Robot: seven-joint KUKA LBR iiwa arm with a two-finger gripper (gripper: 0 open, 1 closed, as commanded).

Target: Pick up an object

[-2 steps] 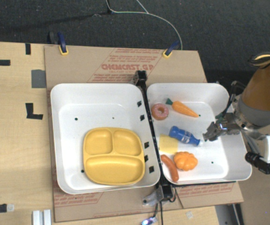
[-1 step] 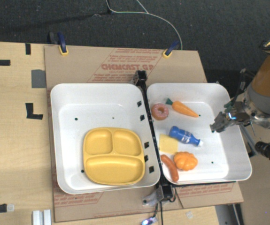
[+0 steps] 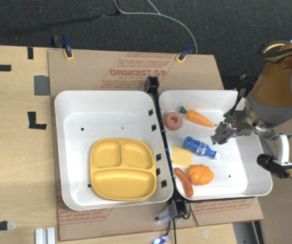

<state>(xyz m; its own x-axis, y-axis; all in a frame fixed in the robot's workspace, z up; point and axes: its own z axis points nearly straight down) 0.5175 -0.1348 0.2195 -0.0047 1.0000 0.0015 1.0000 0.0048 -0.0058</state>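
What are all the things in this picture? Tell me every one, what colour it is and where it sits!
bins: 2, white, side by side on the bench
divided plate: 1, yellow, in the left bin
doughnut: 1, pink, right bin, far left corner
carrot: 1, orange with green top, right bin, far side
bottle: 1, blue, middle of right bin
cheese slice: 1, pale yellow, right bin, beside the bottle
pumpkin: 1, orange, right bin, near side
sausage: 1, reddish orange, right bin, near left corner
clamps: 2, blue and yellow, far edge of the cardboard
arm: 1, grey with orange band, reaching in from the right
gripper: 1, dark, over the right bin near the bottle
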